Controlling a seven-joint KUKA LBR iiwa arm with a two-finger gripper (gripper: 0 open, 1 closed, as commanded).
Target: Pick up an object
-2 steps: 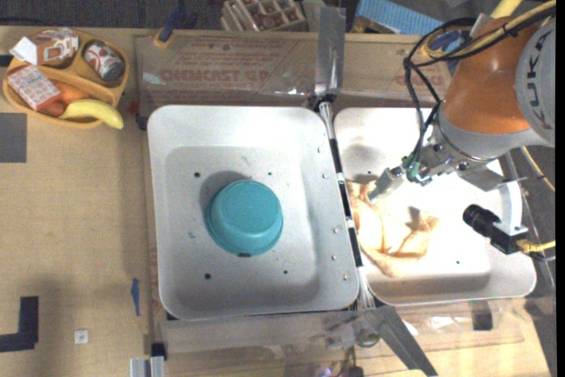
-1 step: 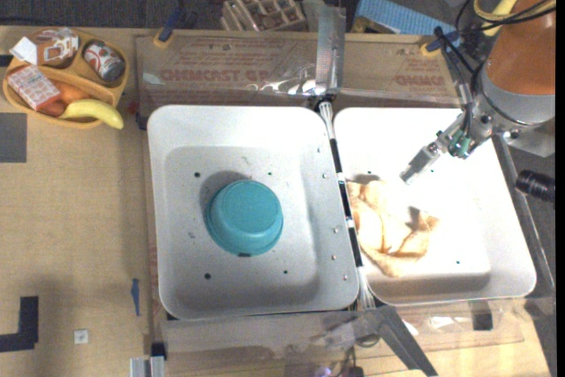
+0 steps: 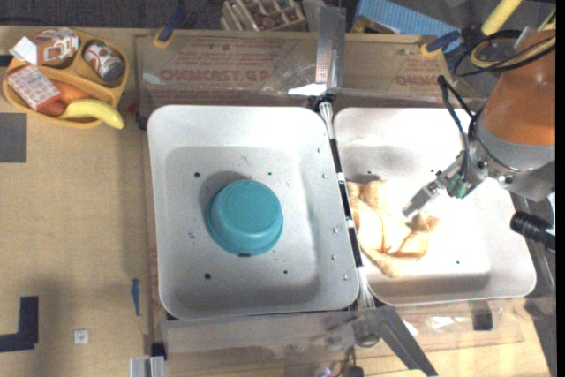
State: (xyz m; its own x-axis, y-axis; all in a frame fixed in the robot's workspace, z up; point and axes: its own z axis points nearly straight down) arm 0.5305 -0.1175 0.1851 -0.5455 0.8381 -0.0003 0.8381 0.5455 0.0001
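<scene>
A teal bowl (image 3: 245,216) lies upside down in the middle of the left bin (image 3: 177,137). A crumpled tan and orange cloth (image 3: 381,227) lies against the left wall of the right bin (image 3: 494,278). My gripper (image 3: 418,205) comes down from the right on the grey arm with its orange band (image 3: 530,106). Its tip hangs just above the cloth's upper right edge. Nothing shows held between its fingers, and their gap is too small and dark to read.
A yellow tray (image 3: 53,93) with a banana and small packages sits on the bench at far left. Cardboard panels (image 3: 229,71) line the back behind both bins. Black cables (image 3: 455,101) trail near the arm over the right bin's back edge.
</scene>
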